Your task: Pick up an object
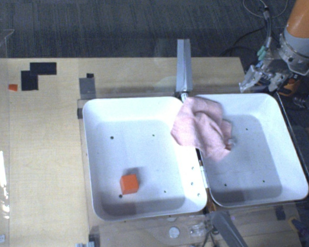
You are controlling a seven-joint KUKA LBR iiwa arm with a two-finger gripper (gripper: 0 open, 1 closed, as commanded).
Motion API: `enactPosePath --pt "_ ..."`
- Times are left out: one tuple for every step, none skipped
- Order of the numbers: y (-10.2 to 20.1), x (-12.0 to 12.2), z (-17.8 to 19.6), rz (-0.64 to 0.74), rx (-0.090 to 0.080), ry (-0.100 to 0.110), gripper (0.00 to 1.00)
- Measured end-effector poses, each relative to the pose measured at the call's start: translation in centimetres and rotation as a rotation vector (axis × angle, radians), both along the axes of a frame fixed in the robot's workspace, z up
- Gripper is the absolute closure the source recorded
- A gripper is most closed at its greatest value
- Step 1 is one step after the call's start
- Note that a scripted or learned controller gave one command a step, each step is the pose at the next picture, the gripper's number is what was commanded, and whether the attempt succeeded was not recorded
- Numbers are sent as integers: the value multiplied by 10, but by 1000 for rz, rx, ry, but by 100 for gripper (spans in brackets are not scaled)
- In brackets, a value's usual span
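A pink cloth [202, 128] lies draped over the shared rims of the left bin [101, 149] and the right bin [281, 138], mostly in the right one. An orange block [129, 184] sits in the left bin's near part. The claw [261, 77] hovers beyond the right bin's far corner over the worktop [41, 153]; whether it is open or closed, I cannot tell.

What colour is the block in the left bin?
Orange. The block shows clearly in the camera view, near the front of the left bin.
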State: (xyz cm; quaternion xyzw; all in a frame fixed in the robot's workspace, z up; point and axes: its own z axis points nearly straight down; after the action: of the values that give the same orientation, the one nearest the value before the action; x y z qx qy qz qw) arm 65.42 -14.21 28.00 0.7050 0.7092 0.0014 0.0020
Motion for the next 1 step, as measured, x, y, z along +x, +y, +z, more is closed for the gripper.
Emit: enactPosePath --pt "12 -4 -143 251 0 0 0"
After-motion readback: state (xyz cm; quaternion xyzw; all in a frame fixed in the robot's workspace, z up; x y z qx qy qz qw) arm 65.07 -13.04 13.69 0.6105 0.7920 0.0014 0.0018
